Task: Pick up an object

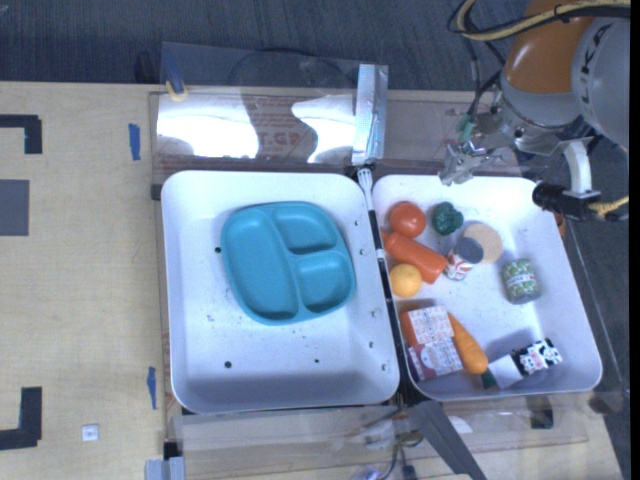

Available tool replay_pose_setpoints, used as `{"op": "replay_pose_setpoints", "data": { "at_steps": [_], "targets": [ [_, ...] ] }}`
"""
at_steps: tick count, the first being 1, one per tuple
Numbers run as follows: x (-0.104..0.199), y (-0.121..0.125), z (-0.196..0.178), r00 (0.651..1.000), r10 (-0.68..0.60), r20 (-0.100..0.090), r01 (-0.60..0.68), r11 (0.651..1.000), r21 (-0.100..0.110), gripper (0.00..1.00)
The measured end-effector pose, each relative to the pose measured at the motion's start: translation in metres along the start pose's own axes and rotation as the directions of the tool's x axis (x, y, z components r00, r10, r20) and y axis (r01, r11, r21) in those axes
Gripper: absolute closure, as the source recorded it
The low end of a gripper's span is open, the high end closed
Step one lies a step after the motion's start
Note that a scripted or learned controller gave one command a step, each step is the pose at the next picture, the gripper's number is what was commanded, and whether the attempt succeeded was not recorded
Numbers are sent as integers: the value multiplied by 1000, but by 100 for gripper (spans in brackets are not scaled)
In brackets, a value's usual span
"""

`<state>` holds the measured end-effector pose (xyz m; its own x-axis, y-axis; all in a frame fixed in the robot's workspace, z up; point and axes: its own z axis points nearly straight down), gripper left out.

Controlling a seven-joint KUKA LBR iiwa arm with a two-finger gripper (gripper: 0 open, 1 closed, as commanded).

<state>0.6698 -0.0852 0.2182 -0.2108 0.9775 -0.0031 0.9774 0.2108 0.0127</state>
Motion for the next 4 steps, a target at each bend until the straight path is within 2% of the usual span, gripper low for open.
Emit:
{"op": "replay_pose_setpoints", "data": {
  "at_steps": [1, 2, 3, 4],
  "targets": [
    [-1, -3, 5, 1000, 2, -1, -2, 1000, 10, 0],
    [-33, -14, 112, 998, -67, -6, 67, 998, 21, 0],
    [-55, -15, 129, 998, -62, -8, 62, 998, 11, 0],
    [-56, -13, 119, 998, -64, 0, 64, 998, 5, 100]
  ]
}}
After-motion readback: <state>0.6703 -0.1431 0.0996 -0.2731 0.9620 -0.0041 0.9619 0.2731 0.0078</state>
